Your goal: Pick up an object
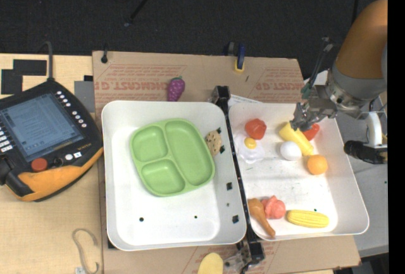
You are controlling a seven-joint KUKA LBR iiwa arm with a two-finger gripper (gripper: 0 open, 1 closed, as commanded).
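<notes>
Over the right bin (354,203), the end effector (302,119), grip unclear, crowds a banana (296,138), egg (290,150) and orange (317,165).

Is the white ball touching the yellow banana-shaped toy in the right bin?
Touching. The camera view shows the white ball pressed against the lower side of the yellow banana-shaped toy, with no bin floor visible between them.

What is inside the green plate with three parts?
Nothing shows in the green plate: all three parts look bare. It sits in the left bin, next to a cookie. The plate covers the bin floor beneath it.
</notes>
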